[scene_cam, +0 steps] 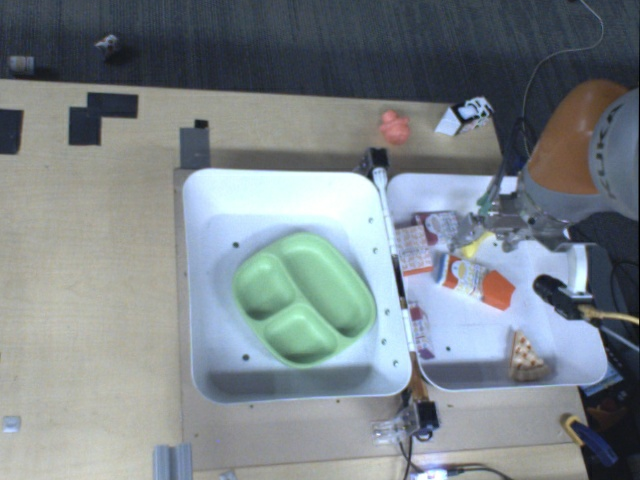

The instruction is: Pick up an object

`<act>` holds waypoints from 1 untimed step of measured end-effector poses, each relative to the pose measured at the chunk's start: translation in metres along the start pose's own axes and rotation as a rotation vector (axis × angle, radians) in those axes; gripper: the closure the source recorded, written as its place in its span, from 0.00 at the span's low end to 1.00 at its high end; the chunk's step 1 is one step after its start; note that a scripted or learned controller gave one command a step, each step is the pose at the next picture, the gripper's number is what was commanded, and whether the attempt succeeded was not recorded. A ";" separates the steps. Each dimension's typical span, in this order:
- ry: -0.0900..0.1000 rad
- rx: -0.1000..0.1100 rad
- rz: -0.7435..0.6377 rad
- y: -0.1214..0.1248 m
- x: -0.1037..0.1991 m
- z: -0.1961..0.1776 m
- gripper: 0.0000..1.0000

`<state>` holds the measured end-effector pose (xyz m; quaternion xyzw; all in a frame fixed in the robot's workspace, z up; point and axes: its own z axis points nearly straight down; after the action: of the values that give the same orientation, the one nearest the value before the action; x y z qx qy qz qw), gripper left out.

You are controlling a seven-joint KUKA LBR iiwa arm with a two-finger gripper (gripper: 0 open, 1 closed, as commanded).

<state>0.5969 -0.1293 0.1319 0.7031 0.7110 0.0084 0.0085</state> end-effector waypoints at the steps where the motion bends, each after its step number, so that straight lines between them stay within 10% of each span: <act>1: -0.001 0.019 0.008 -0.005 0.027 0.036 0.00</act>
<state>0.5929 -0.1028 0.0960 0.7061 0.7082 0.0016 0.0022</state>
